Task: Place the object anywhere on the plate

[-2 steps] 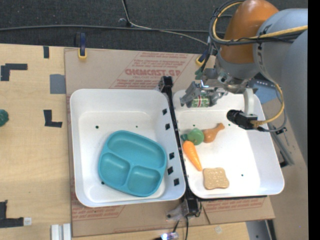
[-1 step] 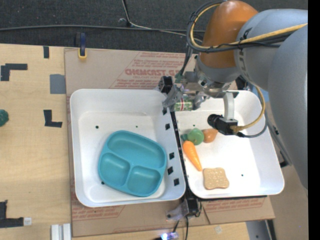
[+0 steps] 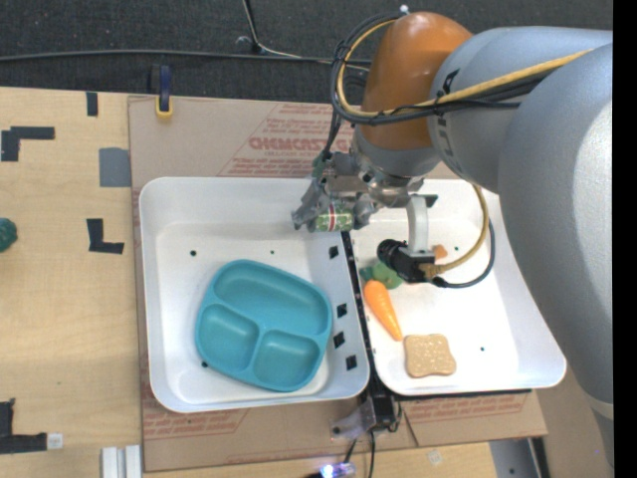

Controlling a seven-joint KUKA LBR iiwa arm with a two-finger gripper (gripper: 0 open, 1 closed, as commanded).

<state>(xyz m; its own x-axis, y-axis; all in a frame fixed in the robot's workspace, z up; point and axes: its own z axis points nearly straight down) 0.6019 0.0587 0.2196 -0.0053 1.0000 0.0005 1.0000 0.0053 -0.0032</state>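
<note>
A blue plate (image 3: pixel 264 325) with three compartments lies in the left bin (image 3: pixel 164 267), toward its front. My gripper (image 3: pixel 329 214) hangs over the back of the wall between the two bins, up and to the right of the plate. A small green object (image 3: pixel 335 219) with a bit of red on it sits between the fingers, and the gripper is shut on it. The wrist hides the object's top.
The right bin (image 3: pixel 518 337) holds an orange carrot (image 3: pixel 383 309), a slice of toast (image 3: pixel 429 356) and a green piece (image 3: pixel 382 274) beside a black cable fitting. The big grey arm covers the right side. Cardboard lies under both bins.
</note>
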